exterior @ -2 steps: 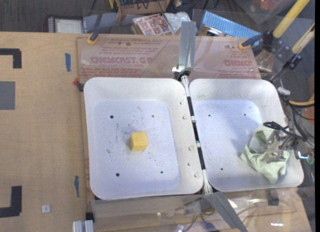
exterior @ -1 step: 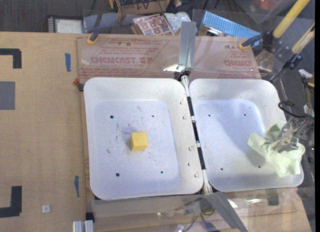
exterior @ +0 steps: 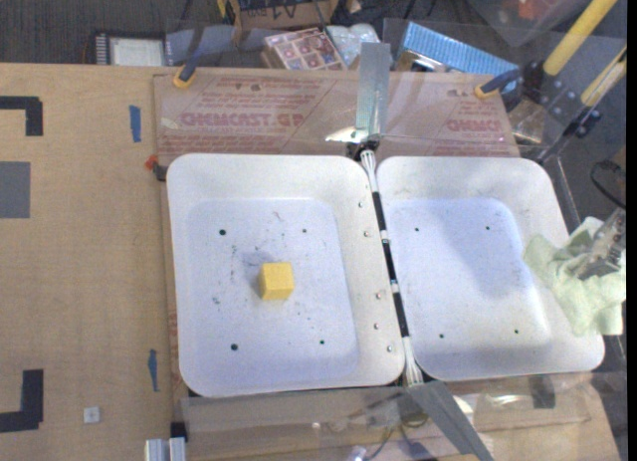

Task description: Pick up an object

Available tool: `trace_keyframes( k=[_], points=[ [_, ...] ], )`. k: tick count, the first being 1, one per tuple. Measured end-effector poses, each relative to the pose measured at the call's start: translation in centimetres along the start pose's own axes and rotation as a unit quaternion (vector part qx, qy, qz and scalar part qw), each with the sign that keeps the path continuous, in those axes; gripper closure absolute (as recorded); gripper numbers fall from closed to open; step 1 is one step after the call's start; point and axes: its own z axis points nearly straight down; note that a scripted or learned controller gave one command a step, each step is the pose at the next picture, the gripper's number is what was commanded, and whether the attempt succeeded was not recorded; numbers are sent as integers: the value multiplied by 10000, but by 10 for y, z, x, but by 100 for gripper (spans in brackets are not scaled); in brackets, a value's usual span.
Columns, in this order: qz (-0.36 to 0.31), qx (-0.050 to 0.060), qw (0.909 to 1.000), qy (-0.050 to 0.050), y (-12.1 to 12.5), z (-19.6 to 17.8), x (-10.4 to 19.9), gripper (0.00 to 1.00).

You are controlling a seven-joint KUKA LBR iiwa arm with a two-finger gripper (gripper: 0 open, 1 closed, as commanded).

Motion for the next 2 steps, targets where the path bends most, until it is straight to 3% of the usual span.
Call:
trace_keyframes(
  k=[2],
  points=[
    [-198,0,9998,20,1,21,1,100]
  ],
)
